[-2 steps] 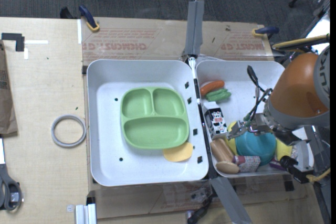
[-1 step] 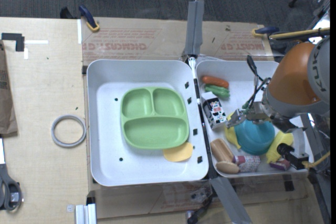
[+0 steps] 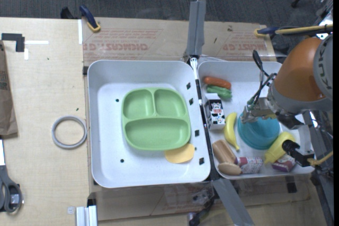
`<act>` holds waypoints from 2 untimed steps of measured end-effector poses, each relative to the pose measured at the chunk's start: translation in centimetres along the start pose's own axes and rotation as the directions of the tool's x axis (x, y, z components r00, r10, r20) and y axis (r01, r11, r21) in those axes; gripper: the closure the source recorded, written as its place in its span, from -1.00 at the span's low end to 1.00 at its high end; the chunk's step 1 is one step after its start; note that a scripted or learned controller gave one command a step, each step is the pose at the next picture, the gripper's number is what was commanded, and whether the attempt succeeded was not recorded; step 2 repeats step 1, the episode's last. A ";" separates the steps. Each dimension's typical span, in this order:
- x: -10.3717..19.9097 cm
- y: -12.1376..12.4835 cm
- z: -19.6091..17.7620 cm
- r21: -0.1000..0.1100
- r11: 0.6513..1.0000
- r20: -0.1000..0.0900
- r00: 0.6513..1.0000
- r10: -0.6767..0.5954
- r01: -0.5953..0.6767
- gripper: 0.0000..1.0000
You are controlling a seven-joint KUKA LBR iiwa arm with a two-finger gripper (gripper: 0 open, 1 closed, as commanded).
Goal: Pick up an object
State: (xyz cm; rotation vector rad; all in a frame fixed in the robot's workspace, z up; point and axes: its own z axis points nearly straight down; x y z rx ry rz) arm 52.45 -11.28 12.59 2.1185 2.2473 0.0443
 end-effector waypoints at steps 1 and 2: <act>0.1 -0.1 0.1 0.004 1.000 -0.001 1.000 -0.003 0.003 -1.00; 0.1 -0.1 0.1 0.004 1.000 -0.001 1.000 -0.003 0.003 -1.00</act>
